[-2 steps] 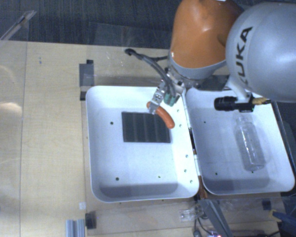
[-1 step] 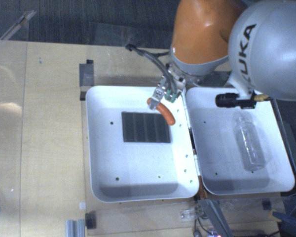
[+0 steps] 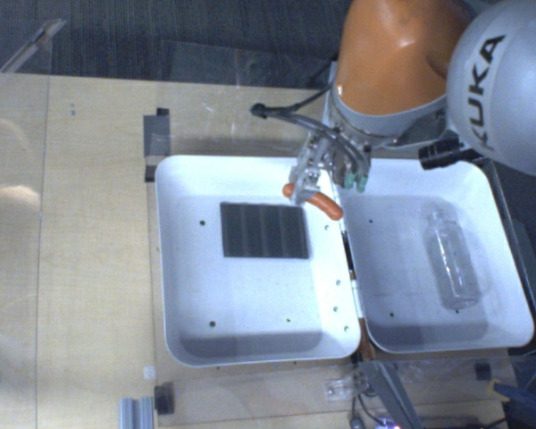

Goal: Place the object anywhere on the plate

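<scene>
Bench front (image 3: pixel 71 329): pale wood, nearest to where I stand, with a grey bracket (image 3: pixel 136 410) at the lower edge and some clear bits and cables below the bins.
Left bin (image 3: pixel 183 329): shallow, white, rounded corners, touching the right bin along the middle seam.
Plate (image 3: pixel 264 231): dark ribbed rectangle lying flat in the left bin, a little behind the bin's middle, long sides running left to right.
Right bin (image 3: pixel 509 324): same white tray, just beside the left one.
Bottle (image 3: pixel 452 257): clear plastic, lying on its side in the right bin, long axis running near to far with a slight lean, well apart from the plate.
Object (image 3: pixel 320 203): small orange sausage-like piece at the gripper's tips, above the left bin's back right part, just off the plate's far right corner and near the seam.
Object axis: long axis runs slantwise, upper left to lower right; the lower right end points toward the seam between the bins, the upper left end is tucked under the fingers.
Gripper (image 3: pixel 308 186): metal fingers pointing down and leftward, closed in narrowly on the object's upper end, so it looks held.
Arm (image 3: pixel 402 43): orange band and grey casing, over the bins' far edge, coming from the right.
Far bench: dark block (image 3: pixel 158 132) behind the left bin's back left corner.
</scene>
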You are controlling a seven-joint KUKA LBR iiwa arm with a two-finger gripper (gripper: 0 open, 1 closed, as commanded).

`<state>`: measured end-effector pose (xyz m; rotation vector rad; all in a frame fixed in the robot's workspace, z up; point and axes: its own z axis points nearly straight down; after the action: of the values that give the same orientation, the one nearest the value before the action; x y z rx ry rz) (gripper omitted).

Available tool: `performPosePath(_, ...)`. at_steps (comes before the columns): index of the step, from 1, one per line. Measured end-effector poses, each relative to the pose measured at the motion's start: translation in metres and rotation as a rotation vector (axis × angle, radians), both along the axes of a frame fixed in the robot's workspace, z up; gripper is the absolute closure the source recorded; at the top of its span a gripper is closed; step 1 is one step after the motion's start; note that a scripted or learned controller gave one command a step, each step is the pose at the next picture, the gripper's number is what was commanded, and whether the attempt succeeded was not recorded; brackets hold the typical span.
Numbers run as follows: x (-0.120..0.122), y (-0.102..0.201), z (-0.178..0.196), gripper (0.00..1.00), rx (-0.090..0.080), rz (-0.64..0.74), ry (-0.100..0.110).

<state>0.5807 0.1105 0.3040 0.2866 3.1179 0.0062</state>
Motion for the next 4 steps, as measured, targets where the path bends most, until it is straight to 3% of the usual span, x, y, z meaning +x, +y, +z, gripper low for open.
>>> performPosePath(1,0.0,0.0,0.0,0.0,0.0,0.0,0.0)
performPosePath(2,0.002,0.001,0.012,1.0,0.003,-0.001,-0.01)
performPosePath(3,-0.004,-0.006,0.041,1.0,-0.002,0.221,-0.004)
performPosePath(4,-0.008,0.113,-0.013,1.0,0.0,0.109,0.003)
